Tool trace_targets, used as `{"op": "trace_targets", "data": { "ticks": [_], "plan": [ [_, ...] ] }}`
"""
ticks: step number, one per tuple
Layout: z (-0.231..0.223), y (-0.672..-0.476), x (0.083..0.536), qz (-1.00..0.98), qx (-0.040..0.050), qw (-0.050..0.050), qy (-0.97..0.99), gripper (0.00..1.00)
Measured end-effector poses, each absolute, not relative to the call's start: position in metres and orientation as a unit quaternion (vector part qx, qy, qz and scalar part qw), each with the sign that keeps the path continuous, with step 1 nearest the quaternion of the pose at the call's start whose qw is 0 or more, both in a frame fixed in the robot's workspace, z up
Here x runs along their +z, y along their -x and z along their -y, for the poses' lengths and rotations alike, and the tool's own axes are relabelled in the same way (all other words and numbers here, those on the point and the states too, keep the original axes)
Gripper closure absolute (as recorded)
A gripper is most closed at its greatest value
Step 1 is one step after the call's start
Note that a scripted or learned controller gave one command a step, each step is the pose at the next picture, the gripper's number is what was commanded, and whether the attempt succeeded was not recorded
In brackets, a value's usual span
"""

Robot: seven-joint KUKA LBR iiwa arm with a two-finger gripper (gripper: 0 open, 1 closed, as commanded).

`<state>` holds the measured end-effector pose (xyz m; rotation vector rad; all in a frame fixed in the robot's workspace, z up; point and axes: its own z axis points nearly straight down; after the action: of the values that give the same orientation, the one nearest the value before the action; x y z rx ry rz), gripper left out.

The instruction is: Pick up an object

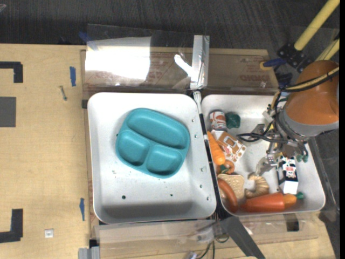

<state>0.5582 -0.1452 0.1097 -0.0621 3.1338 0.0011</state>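
The right bin [318,196] holds several small things. A long orange-red carrot [267,202] lies along its front wall. Left of it is a bun-like piece [230,188], and a small brown and white toy [257,183] sits beside that. A patterned orange and white packet [233,147] and an orange piece [217,153] lie by the left wall. A red and white can [217,118] and a teal lump [233,120] sit at the back. My gripper [277,158] hangs low over the bin's right half, just above a black and white item [290,171].
The left bin [108,188] carries a teal divided plate [152,141]. A raised wall [202,144] separates the two bins. The arm's orange band [315,93] and cables cover the right bin's back right corner. A yellow pole [318,18] crosses the top right.
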Motion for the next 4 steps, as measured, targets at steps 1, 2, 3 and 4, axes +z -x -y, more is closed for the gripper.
{"op": "trace_targets", "data": {
  "ticks": [1,2,3,4],
  "plan": [
    [0.197,-0.497,0.131,-1.000,-0.0030,0.009,0.009,0.00],
    [0.224,-0.488,0.140,-0.982,-0.0017,0.004,0.186,0.00],
    [0.223,-0.553,0.088,-0.969,-0.0019,0.005,0.245,0.00],
    [0.223,-0.580,0.088,-0.923,-0.0023,0.005,0.384,0.00]
  ]
}}
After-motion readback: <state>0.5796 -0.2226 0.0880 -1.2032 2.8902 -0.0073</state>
